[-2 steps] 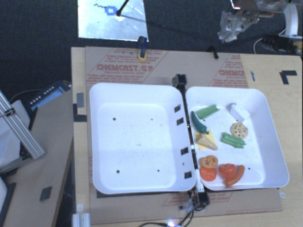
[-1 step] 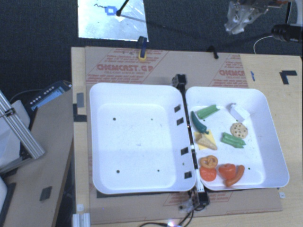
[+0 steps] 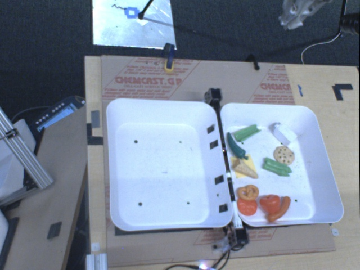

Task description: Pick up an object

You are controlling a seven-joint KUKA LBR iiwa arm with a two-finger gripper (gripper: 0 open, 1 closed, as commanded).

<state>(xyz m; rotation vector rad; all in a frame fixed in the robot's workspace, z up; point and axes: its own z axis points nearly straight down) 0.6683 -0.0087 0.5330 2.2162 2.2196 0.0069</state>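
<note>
Counter (image 3: 315,80): tan board, red print across its far edge. Dark carpet beyond.

Left bin (image 3: 121,128): shallow, white, a few small dark dots on its floor. Right bin (image 3: 323,167) touches it along a centre seam carrying black clips (image 3: 220,180).

Yellow-and-blue clamp (image 3: 168,58) stands at the counter's far edge, near the middle. Small black clamp (image 3: 212,95) sits at the far end of the seam.

Shiny metal sheet (image 3: 132,16) lies on the carpet beyond the counter, upper left; blue mark on it, a thin dark rod slanting over it.

Left of the counter: aluminium rail (image 3: 22,153) set at a slant; dark handheld controller (image 3: 56,114) beside it. White cable (image 3: 320,44) loops on the carpet, upper right.
</note>
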